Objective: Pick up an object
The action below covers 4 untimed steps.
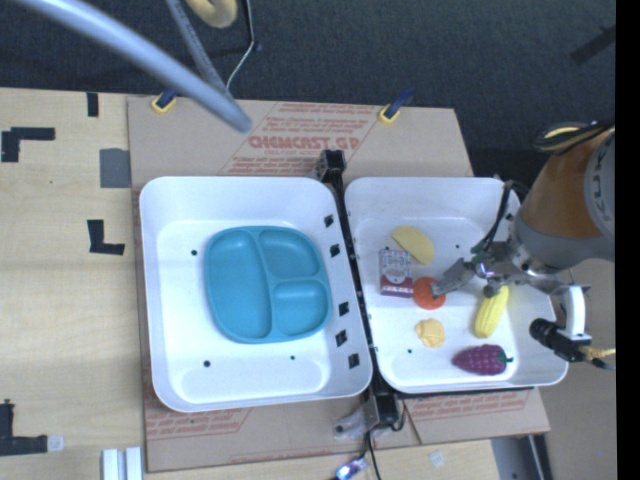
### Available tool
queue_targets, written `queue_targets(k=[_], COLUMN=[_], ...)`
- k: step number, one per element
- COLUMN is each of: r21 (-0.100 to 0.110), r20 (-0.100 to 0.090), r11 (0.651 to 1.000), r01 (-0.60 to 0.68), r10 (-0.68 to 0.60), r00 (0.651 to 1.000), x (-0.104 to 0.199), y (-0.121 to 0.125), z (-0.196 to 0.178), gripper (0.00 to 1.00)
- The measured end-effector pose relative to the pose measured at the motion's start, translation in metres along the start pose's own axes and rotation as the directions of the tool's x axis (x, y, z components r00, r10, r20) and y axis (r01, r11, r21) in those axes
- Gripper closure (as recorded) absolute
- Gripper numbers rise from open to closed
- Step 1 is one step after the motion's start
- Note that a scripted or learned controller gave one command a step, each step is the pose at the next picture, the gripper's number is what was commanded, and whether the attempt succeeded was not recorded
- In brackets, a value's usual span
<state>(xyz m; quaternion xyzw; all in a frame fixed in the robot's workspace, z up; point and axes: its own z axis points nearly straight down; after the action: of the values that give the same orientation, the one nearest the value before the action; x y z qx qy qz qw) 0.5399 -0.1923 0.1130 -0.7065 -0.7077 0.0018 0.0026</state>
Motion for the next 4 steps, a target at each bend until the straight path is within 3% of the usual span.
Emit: queue_targets(k=[1,2,4], r21=[-0.005,-0.011,-0.010], r20=[0.002,0.002,0.003], r11=[1.000,1.000,1.000], r01=[-0.001,0.000,0.000], r10=[0.001,0.000,0.000], r00=[1.000,1.000,1.000], x=[0.000,0.001,0.011], y=[0.001,0.002,0.004], z=[0.028,0.015,-0.095], gripper=[0.00,1.00,1.00])
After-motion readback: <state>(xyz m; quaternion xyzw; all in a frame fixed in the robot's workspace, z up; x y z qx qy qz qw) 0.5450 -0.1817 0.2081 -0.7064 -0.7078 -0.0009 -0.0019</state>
